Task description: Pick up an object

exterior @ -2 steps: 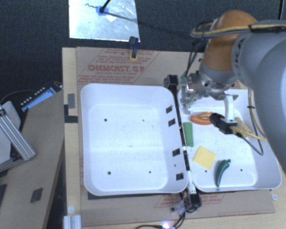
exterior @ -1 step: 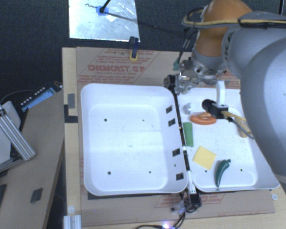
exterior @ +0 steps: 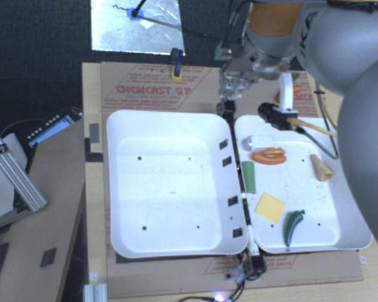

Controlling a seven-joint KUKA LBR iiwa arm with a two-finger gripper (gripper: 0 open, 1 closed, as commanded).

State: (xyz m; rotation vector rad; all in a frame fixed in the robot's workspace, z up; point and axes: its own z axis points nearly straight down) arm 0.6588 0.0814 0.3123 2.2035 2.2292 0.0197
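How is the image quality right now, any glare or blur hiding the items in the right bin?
Camera view: lighting is even and the right bin shows no strong glare; the hot dog, yellow block and green pepper read clearly, if a little soft. The near arm is large, blurred and covers the bin's right edge. The gripper is dark and hard to resolve.

Evenly, softly lit from above; faint shadows only. Glare on the silver sheet (exterior: 137, 17) at upper left. Slightly soft and grainy overall; grey arm (exterior: 349, 74) at right blurred, out of focus.
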